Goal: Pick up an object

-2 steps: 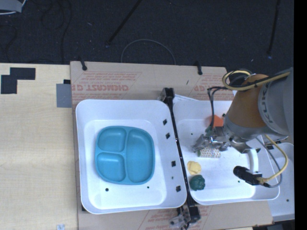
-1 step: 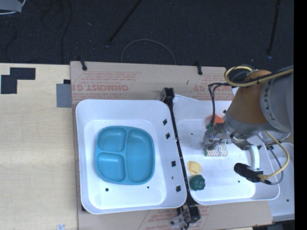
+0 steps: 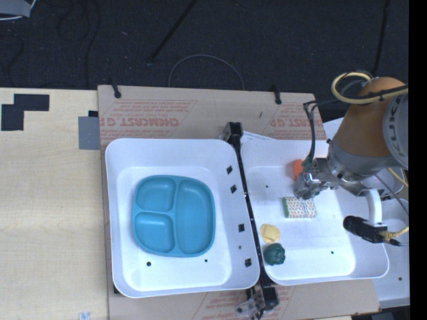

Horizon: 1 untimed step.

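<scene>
Over the right bin (image 3: 373,262), gripper (image 3: 308,187) above a patterned block (image 3: 300,208).
Grip state: cannot tell. 2 small objects, yellow (image 3: 269,233) and green (image 3: 274,253), hug the left wall; open floor lies rightward.

The end effector (image 3: 308,187) is too small and dark to make out well, it covers part of the orange thing (image 3: 296,169) behind it, and the arm (image 3: 371,129) is cut off at the picture's right edge.
</scene>
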Motion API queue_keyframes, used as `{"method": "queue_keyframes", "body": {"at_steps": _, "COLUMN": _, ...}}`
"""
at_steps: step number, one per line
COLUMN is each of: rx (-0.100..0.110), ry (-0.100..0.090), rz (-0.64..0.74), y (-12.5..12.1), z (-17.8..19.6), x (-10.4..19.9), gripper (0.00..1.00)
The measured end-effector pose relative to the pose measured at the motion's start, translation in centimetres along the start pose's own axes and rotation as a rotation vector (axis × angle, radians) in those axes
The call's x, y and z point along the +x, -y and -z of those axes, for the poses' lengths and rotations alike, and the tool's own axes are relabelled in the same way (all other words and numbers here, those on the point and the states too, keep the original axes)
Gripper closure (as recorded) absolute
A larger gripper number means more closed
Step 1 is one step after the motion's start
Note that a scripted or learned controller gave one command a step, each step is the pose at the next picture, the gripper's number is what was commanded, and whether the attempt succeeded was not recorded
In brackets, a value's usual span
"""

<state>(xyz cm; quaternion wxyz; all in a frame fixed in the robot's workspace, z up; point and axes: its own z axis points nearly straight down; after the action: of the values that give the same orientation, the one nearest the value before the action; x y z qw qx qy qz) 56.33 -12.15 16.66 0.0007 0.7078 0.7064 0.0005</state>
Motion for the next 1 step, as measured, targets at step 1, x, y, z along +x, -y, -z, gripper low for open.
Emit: {"method": "queue_keyframes", "body": {"at_steps": 1, "rx": -0.001, "ry": 0.001, "rz": -0.005, "y": 0.3, "z": 5.65, "x": -1.1, "gripper": 1.0}}
